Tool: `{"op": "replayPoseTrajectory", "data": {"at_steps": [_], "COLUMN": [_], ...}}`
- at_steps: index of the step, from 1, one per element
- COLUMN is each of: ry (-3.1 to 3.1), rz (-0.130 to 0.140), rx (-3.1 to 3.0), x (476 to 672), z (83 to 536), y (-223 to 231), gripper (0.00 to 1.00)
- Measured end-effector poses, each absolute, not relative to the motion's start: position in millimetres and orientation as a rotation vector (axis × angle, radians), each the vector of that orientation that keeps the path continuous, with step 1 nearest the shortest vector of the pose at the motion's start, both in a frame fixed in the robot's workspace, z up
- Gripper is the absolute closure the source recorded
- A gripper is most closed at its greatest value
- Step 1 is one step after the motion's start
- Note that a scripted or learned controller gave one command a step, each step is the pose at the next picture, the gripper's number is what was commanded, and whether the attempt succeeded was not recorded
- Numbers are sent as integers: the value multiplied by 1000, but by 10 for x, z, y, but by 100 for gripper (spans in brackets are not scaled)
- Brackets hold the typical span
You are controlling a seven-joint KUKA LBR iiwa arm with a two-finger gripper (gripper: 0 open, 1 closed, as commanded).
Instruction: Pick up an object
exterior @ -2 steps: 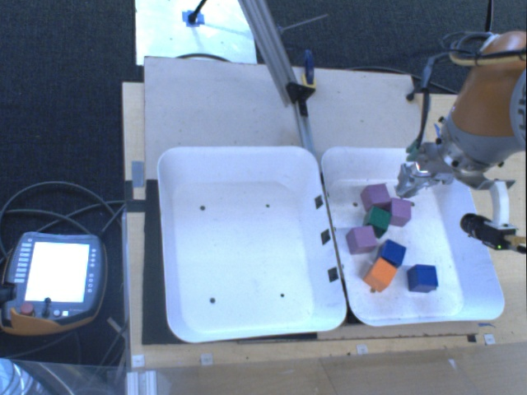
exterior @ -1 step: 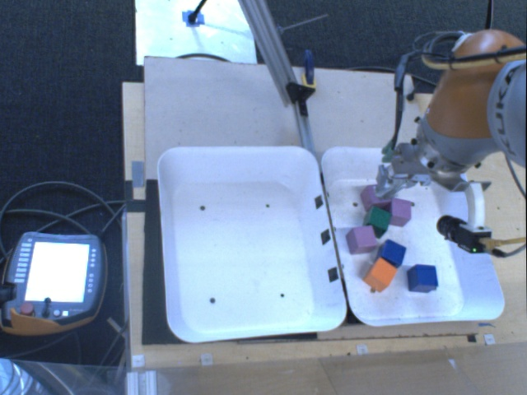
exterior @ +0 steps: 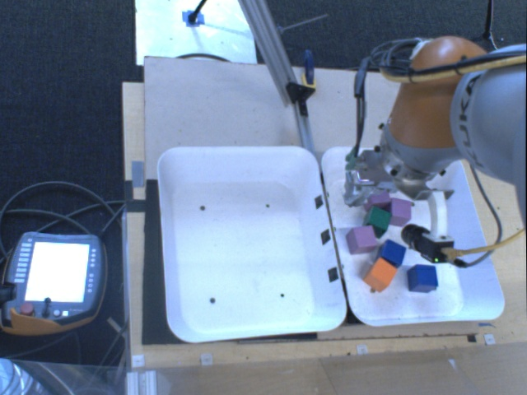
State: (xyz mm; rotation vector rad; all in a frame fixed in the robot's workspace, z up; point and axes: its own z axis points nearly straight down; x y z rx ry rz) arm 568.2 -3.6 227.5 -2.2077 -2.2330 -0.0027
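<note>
The gripper (exterior: 362, 189) is seen low over the far-left part of the right bin (exterior: 486, 299), just beside the divider w/ the left bin (exterior: 177, 220). Its metal body hides the tips, so whether the fingers are apart or together can't be told, and nothing can be confirmed as held.

Candidate objects lie in a loose cluster just below and right of the gripper: a green block (exterior: 379, 219), a purple block (exterior: 401, 211) touching or nearly touching it, a second purple block (exterior: 361, 239) nearer the divider, a blue block (exterior: 393, 253), an orange block (exterior: 380, 275) just below that, and another blue block (exterior: 422, 279) set a bit apart toward the near right.

Step in hand is judged to be the descent/approach onto one block, prob. the green or upper purple one, since those sit closest to the gripper.

To be done well:
- One block should be singled out; the green/purple pair is crowded, so a neighbour could be nudged or pinched along w/ it.
- The fingers should be aligned w/ two flat faces, not corners, else the cube may twist out.
- The bin wall by the divider is near; a collision there is to be avoided.
- The lone blue block at near right is judged the easier target, w/ free space on all sides.
- Closure should be made only once the block sits squarely between the fingers, then a straight lift.
</note>
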Motion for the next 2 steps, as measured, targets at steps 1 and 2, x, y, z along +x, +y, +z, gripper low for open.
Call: {"op": "replayPoseTrajectory", "data": {"at_steps": [1, 2], "ry": [-2233, -2233], "rz": [-5, -4], "rx": [-2209, -2209], "x": [5710, 5676], "z": [2377, 2411], "y": [486, 938], "gripper": [100, 100]}}
